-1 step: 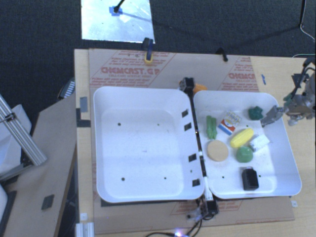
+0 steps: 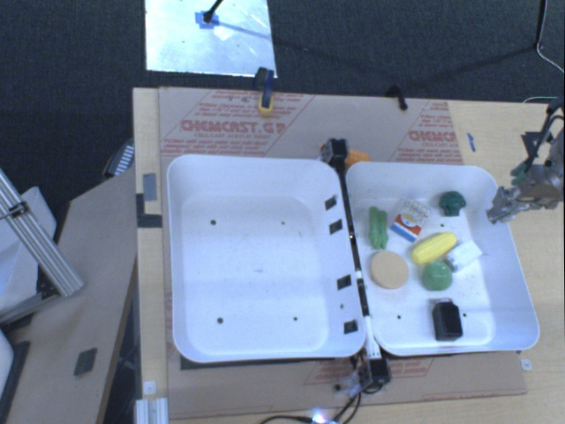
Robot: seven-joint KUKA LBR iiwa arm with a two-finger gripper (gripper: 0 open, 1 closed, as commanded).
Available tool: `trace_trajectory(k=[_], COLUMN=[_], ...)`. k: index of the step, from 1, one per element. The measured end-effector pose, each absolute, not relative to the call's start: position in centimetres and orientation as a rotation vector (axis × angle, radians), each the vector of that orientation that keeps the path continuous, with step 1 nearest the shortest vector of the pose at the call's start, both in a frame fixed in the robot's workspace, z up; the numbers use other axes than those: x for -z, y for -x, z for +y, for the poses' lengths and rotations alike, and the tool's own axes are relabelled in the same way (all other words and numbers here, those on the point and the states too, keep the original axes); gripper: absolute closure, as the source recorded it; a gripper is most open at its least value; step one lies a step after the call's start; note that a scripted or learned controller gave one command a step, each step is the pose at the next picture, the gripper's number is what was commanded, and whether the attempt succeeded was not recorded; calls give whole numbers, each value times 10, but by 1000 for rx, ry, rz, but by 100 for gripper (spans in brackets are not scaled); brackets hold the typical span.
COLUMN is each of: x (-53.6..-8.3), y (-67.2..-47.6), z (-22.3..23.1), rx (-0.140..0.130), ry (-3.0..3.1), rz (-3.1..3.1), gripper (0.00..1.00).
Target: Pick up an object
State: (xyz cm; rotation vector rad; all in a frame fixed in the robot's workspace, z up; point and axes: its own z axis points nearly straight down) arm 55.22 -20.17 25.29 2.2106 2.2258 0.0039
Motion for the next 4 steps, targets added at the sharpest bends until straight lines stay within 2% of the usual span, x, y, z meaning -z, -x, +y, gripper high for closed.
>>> trace_trajectory(k=[1,2,3,4], x=[-116,-83,-86,-193], y=[-481,-512,-631,-662], z=[-206,-180,-140,-48], rx=[8,-2,-13,-20], ry=[-2233,-2215,-2200,-2198], rz=[2227,2229,2228,2231], gripper=[100,100,100,100])
